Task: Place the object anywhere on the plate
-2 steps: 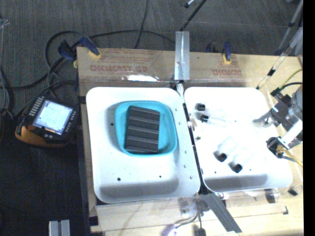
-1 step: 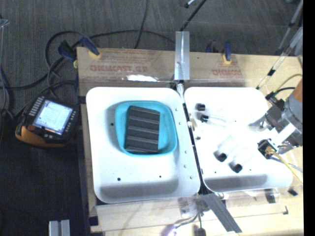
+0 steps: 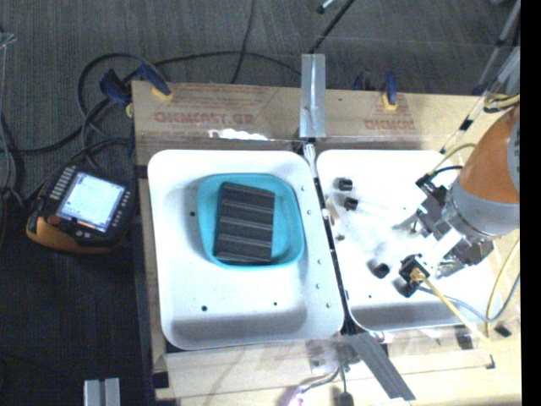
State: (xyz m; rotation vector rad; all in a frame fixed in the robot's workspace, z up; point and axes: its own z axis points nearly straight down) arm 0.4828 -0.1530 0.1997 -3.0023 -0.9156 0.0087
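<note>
Placement looks complete
Dark ribbed rectangular block [image 3: 246, 222] lies flat on teal plastic plate [image 3: 290, 227], left white bin [image 3: 177, 294]. Gripper [image 3: 441, 231] over right white bin [image 3: 389, 304], opening cannot be told; steer arm clear of plate.

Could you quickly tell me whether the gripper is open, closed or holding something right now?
Gripper: cannot be told; it is over the right bin, and the dark block lies on the teal plate.

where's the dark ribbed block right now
In the camera view, the dark ribbed block lies flat on the blue plate, near its middle. The plate sits in the left bin, on the view's left side.
</note>
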